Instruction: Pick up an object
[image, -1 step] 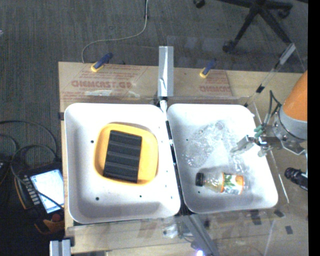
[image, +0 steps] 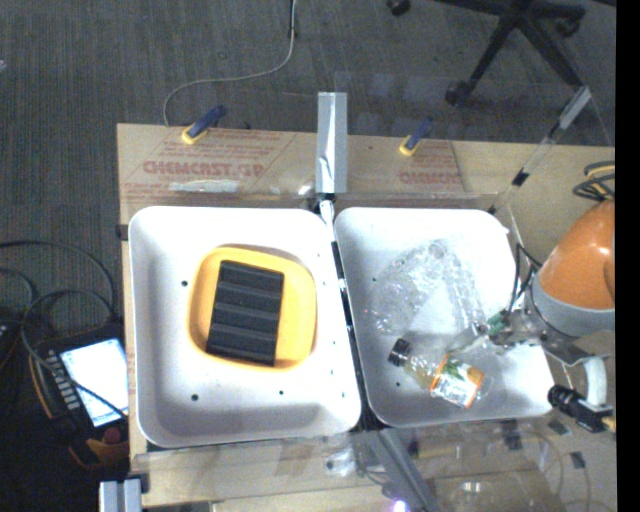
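A small bottle (image: 440, 373) with a dark cap and orange label lies on its side near the front of the right bin (image: 400, 232), beside crumpled clear plastic (image: 425, 285). The jaws (image: 497, 327) hover just right of it; their spread cannot be told.

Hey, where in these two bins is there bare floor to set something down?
Left bin: only a bare margin around the yellow tray holding the black block, widest along the front wall. Right bin: bare strip along the back wall. Its middle and front are crowded by crumpled clear plastic and a small bottle.
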